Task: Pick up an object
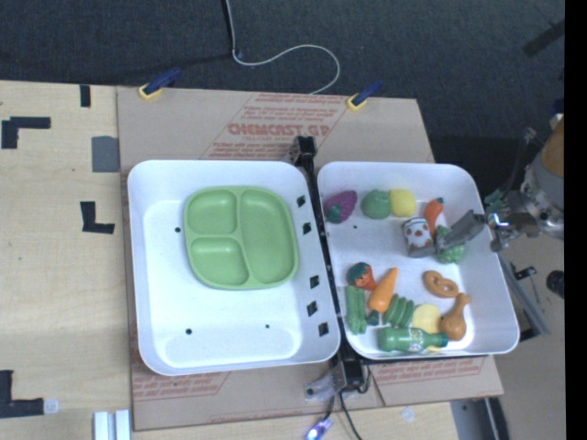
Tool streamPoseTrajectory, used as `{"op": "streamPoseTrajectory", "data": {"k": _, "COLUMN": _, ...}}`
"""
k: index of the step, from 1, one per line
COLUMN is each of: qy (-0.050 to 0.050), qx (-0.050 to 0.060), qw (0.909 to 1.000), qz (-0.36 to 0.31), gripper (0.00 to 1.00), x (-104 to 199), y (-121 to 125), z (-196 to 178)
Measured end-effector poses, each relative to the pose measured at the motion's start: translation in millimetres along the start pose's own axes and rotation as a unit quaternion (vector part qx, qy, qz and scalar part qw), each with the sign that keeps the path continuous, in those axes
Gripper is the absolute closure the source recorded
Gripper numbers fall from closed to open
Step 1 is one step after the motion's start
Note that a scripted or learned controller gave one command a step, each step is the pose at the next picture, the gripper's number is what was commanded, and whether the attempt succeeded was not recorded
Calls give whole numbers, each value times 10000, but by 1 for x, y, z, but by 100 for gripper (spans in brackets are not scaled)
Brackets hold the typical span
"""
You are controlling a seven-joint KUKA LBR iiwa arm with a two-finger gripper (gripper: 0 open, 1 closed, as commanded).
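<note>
You are watching the gripper (456, 231), finger state impossible to tell, hovering over crowded toy food in the right bin (491, 293), where the toy carrot (433, 214) and green piece (449, 250) risk deflecting a grasp.

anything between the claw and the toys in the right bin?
Nothing visible. The claw already sits low at the right white bin's right side, against a dark green leafy toy, beside a small white-and-red toy and an orange carrot toy. These crowd each other, so a clean single grasp may be awkward.
</note>
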State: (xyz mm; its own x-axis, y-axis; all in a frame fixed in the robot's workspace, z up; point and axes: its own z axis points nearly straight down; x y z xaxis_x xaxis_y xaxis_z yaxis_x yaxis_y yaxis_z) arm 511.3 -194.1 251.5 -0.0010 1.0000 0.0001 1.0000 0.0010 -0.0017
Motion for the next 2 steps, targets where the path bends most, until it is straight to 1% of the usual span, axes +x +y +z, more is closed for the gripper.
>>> {"op": "streamPoseTrajectory", "data": {"k": 1, "qy": -12, "qx": -102, "qw": 9999, "qz": -33, "gripper": 0, "x": 75, "y": -27, "z": -226}}
{"op": "streamPoseTrajectory", "data": {"k": 2, "qy": -12, "qx": -8, "qw": 10000, "qz": -5, "gripper": 100, "x": 73, "y": -27, "z": -226}}
